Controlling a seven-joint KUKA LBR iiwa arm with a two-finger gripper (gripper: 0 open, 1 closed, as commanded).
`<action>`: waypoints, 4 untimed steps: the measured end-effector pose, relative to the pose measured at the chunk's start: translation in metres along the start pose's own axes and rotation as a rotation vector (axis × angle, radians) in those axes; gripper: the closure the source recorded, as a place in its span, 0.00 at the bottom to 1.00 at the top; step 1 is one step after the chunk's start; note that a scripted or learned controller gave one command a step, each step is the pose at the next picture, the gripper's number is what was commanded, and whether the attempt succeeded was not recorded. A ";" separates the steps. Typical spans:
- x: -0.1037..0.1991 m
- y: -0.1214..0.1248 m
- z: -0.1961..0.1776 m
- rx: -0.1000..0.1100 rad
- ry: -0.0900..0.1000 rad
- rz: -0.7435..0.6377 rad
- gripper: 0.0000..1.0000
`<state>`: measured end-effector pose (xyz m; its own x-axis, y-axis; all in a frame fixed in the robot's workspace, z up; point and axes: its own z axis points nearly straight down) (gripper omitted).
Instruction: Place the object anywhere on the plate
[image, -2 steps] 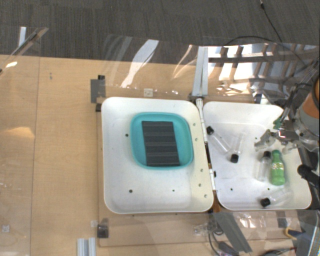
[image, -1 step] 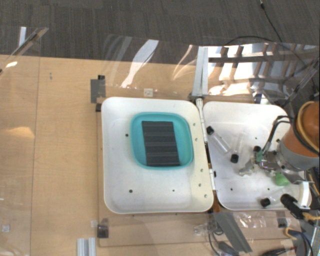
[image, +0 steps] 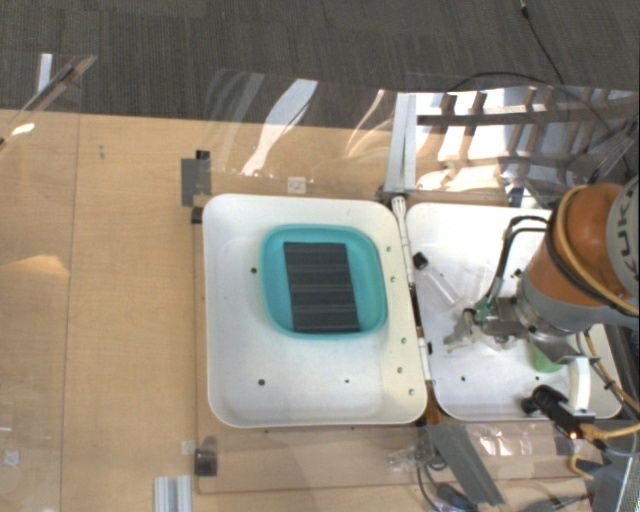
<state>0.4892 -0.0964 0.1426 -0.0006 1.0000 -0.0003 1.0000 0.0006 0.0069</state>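
Dark ridged slab (image: 320, 288) lies lengthwise, top-to-bottom, on teal plate (image: 373, 290).

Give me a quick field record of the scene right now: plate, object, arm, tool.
plate: teal, in left bin, carries a dark ribbed pad
object: green item in right bin, partly hidden under the arm
arm: over right bin
tool: low over right bin floor, apart from the plate
task state: object not yet on plate
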 end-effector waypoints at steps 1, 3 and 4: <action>0.008 0.003 0.049 -0.013 -0.007 -0.035 0.00; 0.015 0.080 -0.042 0.002 -0.001 -0.087 0.00; 0.051 0.068 -0.042 0.002 0.001 -0.089 0.00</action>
<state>0.5567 -0.0457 0.1850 -0.0899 0.9960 -0.0003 0.9959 0.0899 0.0045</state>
